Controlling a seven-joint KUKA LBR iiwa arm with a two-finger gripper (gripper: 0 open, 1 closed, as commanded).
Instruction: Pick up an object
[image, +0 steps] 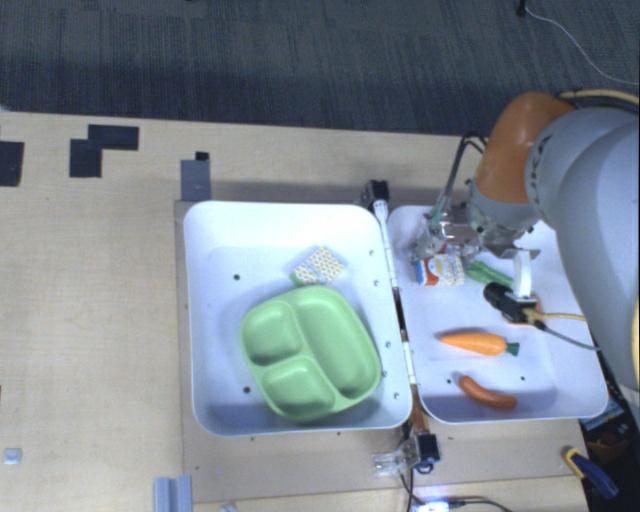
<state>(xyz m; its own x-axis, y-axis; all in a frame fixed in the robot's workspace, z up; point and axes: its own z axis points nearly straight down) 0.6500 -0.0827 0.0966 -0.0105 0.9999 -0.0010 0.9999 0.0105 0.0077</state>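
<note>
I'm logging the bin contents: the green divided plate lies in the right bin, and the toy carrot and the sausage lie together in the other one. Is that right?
Not quite. The camera view shows the green divided plate in the left bin, not the right one. The toy carrot and the sausage do lie together in the other bin, the right bin.

The claw (443, 243) hangs over the right bin's (560, 395) far left corner. A packet (443, 269) lies just below it, the carrot (475, 343) and sausage (486, 393) nearer. Left, the other bin (212, 300) holds a tray (309, 351) and pad (320, 265).
</note>
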